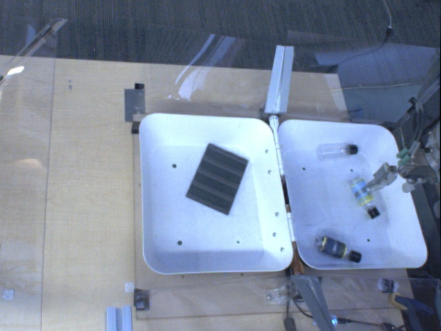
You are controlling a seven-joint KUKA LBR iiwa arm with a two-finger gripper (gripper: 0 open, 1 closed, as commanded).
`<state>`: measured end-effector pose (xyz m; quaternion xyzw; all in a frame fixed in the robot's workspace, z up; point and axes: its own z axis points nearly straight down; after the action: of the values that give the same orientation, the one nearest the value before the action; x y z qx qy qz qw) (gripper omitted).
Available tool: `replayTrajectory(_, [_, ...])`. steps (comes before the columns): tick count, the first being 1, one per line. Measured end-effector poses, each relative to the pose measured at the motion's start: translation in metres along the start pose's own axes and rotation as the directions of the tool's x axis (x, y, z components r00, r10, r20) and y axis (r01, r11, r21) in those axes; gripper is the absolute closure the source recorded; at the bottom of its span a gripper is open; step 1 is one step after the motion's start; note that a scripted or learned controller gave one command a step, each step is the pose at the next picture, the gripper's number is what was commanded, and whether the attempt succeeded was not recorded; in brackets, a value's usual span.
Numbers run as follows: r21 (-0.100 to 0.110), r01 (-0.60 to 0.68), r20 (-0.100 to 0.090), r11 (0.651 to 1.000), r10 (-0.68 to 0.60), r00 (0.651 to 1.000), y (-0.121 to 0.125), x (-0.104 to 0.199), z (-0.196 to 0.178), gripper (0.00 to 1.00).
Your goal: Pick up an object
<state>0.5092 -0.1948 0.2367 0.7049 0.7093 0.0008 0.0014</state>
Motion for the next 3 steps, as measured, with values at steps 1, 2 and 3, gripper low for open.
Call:
replayTrajectory(1, [-0.004, -0.019, 0.0, 1.0, 0.019, 1.0, 0.028, -0.01, 0.141, 0.0])
replayTrajectory(2, [-0.008, -0.024, 0.002, 1.0, 0.024, 1.0, 0.049, -0.009, 0.148, 0.0])
replayTrajectory(3, [-0.018, -0.021, 0.004, 1.0, 0.021, 1.0, 0.053, -0.009, 0.135, 1.0])
